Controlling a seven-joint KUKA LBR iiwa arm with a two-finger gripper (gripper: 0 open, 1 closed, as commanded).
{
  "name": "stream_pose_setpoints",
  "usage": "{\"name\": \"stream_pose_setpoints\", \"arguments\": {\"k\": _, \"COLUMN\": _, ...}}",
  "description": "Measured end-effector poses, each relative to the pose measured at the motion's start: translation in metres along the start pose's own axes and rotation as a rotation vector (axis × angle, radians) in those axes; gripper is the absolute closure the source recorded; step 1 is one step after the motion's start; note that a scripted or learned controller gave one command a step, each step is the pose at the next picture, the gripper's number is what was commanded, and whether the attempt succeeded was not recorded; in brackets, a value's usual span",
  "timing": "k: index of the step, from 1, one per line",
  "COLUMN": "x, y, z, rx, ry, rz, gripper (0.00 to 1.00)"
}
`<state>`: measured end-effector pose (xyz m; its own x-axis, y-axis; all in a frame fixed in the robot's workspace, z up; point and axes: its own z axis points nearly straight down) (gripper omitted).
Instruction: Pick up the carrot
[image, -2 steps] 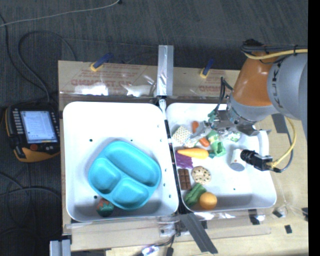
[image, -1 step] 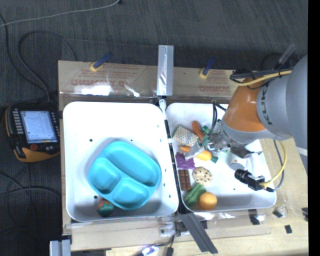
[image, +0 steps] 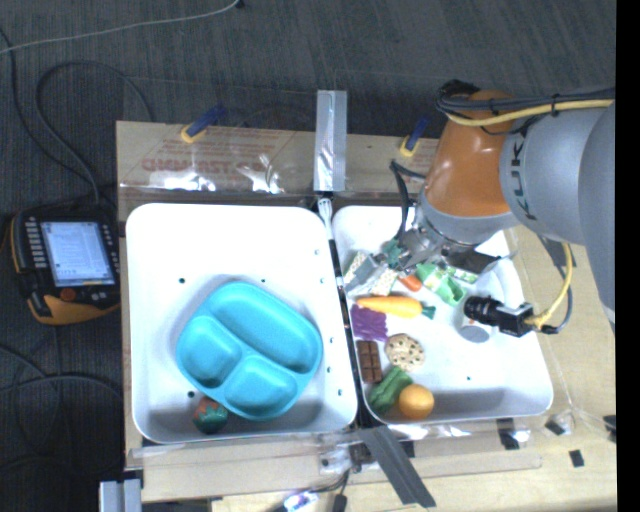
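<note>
The carrot (image: 390, 305) is orange with a green tip and lies on its side near the left wall of the right bin (image: 500, 380). My gripper (image: 372, 268) hangs just above and slightly behind the carrot, with its fingers pointing down-left toward the divider. The fingers look spread, open, and hold nothing. The arm's orange band (image: 470, 170) and grey wrist cover the back of the right bin.
Around the carrot lie purple grapes (image: 368, 322), a chocolate bar (image: 369, 360), a cookie (image: 404, 350), a green vegetable (image: 388, 385), an orange fruit (image: 416, 401) and a green piece (image: 447, 285). The left bin (image: 160, 240) holds a blue divided plate (image: 250, 345) and a small toy (image: 208, 412).
</note>
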<state>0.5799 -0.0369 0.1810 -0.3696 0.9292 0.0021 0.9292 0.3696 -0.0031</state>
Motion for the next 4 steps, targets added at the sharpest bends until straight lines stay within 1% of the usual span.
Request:
{"name": "stream_pose_setpoints", "arguments": {"k": 1, "x": 0.005, "y": 0.004, "z": 0.0, "rx": 0.001, "ry": -0.001, "rz": -0.22, "gripper": 0.0}}
{"name": "stream_pose_setpoints", "arguments": {"k": 2, "x": -0.055, "y": -0.016, "z": 0.0, "rx": 0.0, "ry": -0.002, "rz": -0.298, "gripper": 0.0}}
{"name": "stream_pose_setpoints", "arguments": {"k": 3, "x": -0.064, "y": -0.029, "z": 0.083, "rx": -0.011, "ry": -0.009, "rz": -0.358, "gripper": 0.0}}
{"name": "stream_pose_setpoints", "arguments": {"k": 4, "x": -0.063, "y": -0.028, "z": 0.076, "rx": -0.01, "ry": -0.002, "rz": -0.358, "gripper": 1.0}}
